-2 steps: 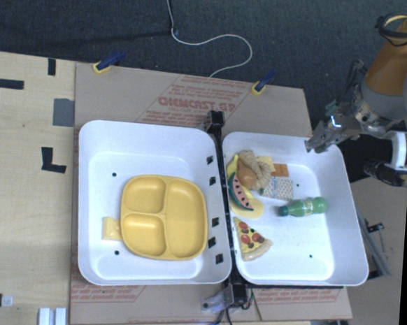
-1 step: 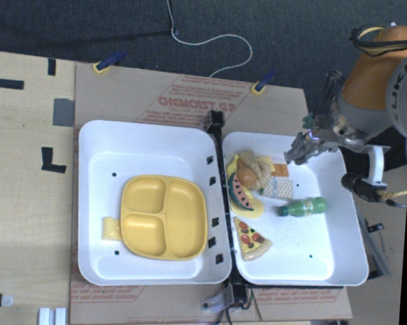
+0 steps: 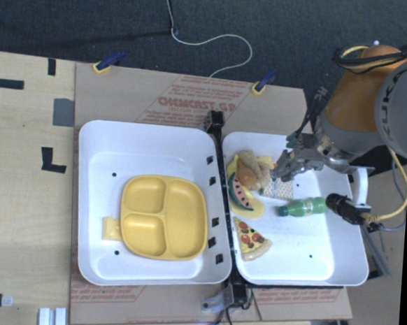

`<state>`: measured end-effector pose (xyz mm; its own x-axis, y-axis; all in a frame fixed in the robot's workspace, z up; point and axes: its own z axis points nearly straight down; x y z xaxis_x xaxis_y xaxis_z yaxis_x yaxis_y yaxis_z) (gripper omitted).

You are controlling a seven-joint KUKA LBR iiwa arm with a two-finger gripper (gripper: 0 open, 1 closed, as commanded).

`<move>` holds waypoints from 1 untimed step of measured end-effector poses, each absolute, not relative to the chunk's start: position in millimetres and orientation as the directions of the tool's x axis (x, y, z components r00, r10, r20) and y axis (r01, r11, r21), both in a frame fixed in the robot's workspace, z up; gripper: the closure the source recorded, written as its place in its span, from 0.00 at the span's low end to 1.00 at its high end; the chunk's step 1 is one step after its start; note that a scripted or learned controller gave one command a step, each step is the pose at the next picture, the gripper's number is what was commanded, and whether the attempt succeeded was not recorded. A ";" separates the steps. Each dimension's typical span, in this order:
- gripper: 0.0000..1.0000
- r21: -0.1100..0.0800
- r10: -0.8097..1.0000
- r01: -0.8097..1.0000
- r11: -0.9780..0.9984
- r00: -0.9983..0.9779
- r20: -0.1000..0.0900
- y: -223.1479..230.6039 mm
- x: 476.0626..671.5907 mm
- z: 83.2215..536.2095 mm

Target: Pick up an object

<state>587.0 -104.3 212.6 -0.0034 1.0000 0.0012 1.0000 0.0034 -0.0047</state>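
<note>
My gripper point(image 3: 285, 173) hangs low over the back left part of the right bin point(image 3: 322, 262), its tip just above a pale checkered piece point(image 3: 280, 189). Directly left of it lie a brown bun-like toy point(image 3: 249, 172) and a watermelon slice point(image 3: 240, 190) on a yellow piece point(image 3: 250, 208). A green bottle point(image 3: 302, 207) lies on its side just below and to the right of the gripper. A pizza slice toy point(image 3: 250, 240) rests near the bin's front left. I see nothing held between the fingers.
The left bin point(image 3: 103, 150) holds a yellow divided plate point(image 3: 164, 217) and a small yellow block point(image 3: 110, 228) at its left edge. A black clip divider point(image 3: 216, 121) joins the bins. A white cable point(image 3: 206, 39) lies behind the bench.
</note>
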 end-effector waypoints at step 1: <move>1.00 -0.005 1.000 1.000 0.004 -0.004 0.001 -65.1 557.6 209.7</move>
<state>557.6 -65.1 209.7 -0.0037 1.0000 0.0011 1.0000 0.0037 -0.0049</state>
